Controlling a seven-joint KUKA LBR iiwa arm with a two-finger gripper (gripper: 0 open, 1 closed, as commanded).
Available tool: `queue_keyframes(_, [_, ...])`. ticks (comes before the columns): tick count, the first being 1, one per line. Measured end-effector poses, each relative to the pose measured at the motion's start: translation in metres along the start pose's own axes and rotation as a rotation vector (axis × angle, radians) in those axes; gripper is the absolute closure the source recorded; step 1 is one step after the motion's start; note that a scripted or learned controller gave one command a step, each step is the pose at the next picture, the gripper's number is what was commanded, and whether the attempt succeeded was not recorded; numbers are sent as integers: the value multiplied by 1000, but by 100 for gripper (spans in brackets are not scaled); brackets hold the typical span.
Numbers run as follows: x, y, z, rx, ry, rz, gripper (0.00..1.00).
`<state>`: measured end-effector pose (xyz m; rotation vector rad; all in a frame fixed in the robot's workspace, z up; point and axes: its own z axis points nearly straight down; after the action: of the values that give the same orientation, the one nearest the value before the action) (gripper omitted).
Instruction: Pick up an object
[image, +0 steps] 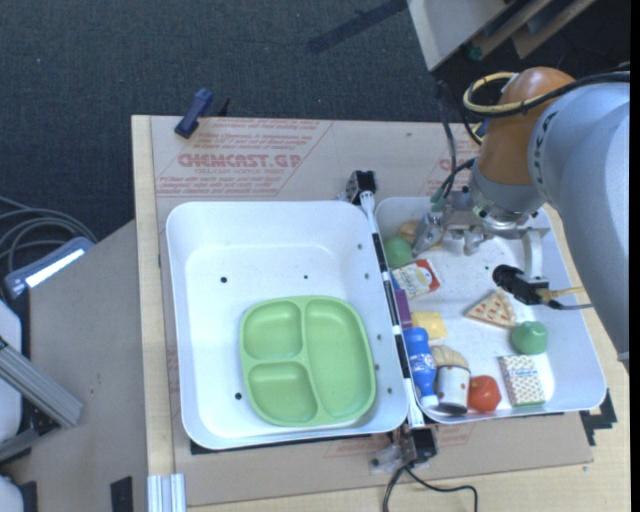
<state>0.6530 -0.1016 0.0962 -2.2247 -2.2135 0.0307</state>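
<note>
Objects are heaped in the right bin (590, 395): a toast slice (490, 310), a green ball (528, 337), a red tomato (484, 393); the gripper (452, 236) is poised at the bin's 11 o'clock corner. Its finger state cannot be told; a green divided plate (306, 358) is seen in the left bin (200, 250).

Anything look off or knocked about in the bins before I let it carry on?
Nothing spilled or broken. The blue-capped bottle lies on its side against the right bin's left wall, in a crowded heap of small items. The green tray sits flat in the left bin.
</note>
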Motion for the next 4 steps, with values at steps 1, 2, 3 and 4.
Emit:
queue_keyframes(1, [0,-8,10,-20,-4,0,0])
queue_keyframes(2, [5,-7,0,-21,5,-1,100])
queue_keyframes(3, [0,-7,-1,-21,-3,2,0])
queue_keyframes(4, [9,-30,12,-16,11,-4,0])
